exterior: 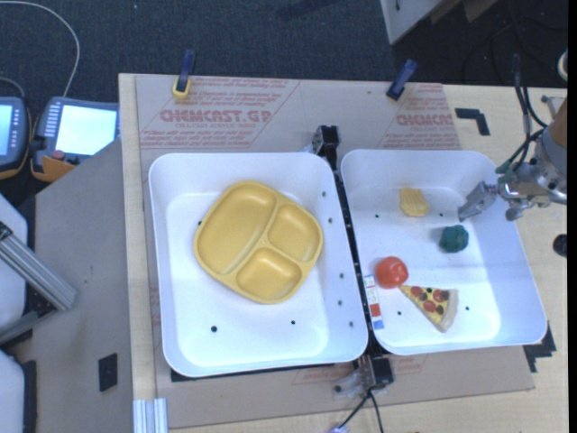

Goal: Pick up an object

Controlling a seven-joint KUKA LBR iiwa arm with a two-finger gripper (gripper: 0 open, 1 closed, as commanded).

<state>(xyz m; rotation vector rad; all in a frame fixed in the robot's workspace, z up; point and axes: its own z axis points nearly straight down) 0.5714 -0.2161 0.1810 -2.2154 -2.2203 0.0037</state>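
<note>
Gripper hangs over the right bin, near the green object. A yellow plate sits in the left bin.

Your arm is cut off by the right edge, so you see little beyond its wrist. The gripper is too small and blurred to tell how its fingers stand. At the left edge, a screen device is cropped. The dark green object is too small to identify.
</note>
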